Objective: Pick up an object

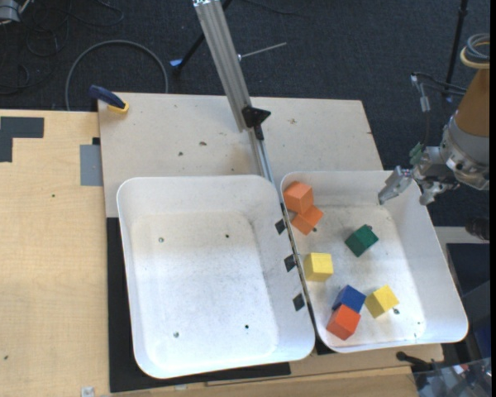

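Gripper [411, 183] over right bin's [443, 263] far rim, apparently open, holding nothing; green block [362, 240] lies near, below-left.

We note two smooth white plastic bins [202, 354], faintly speckled, on a matt pale wooden bench [33, 246], a ribbed bare-metal rail [223, 56] at the far side, and matt painted blocks [362, 240] in the right bin.

We count two white bins [200, 362] — and seven blocks: three orange [298, 195], two yellow [319, 265], one green [361, 240], one blue [350, 297].
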`<state>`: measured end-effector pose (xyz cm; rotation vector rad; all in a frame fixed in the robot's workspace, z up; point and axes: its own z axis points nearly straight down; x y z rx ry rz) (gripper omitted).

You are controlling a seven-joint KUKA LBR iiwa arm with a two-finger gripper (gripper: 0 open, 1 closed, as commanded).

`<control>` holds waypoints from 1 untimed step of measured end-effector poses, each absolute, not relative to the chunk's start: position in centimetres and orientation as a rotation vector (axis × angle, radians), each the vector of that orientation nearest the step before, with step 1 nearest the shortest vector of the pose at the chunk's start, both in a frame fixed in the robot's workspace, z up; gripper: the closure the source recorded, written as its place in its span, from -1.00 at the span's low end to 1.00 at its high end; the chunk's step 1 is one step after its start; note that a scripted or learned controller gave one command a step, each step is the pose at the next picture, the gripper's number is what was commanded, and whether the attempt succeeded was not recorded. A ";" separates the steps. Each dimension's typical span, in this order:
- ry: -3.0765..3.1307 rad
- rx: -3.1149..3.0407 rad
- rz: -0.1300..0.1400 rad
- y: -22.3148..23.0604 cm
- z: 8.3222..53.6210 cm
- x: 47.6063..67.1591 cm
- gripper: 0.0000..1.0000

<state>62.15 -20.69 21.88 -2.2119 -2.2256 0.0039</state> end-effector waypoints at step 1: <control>-2.217 -2.220 0.002 -20.4 22.7 60.6 -1.00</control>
